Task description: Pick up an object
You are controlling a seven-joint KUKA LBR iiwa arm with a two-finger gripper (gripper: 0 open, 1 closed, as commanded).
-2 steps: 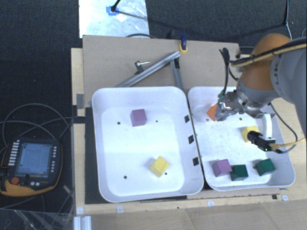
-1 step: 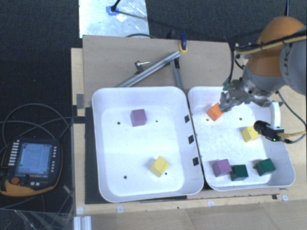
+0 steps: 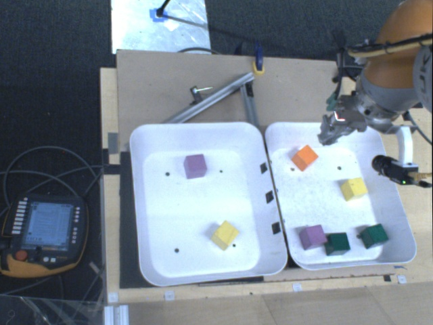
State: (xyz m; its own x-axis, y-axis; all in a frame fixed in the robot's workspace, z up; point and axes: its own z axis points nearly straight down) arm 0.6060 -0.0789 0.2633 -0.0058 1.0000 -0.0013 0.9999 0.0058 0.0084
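Gripper (image 3: pixel 329 135), its state impossible to tell, hangs above the right bin's (image 3: pixel 406 246) far rim with the orange cube (image 3: pixel 305 157) just below-left of it; a descent slightly off-centre could nudge the tilted cube aside.

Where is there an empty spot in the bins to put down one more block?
The left bin has most room: between the purple cube and yellow cube, and along its left side. The right bin is crowded near its front edge, where a purple block and two green ones sit.
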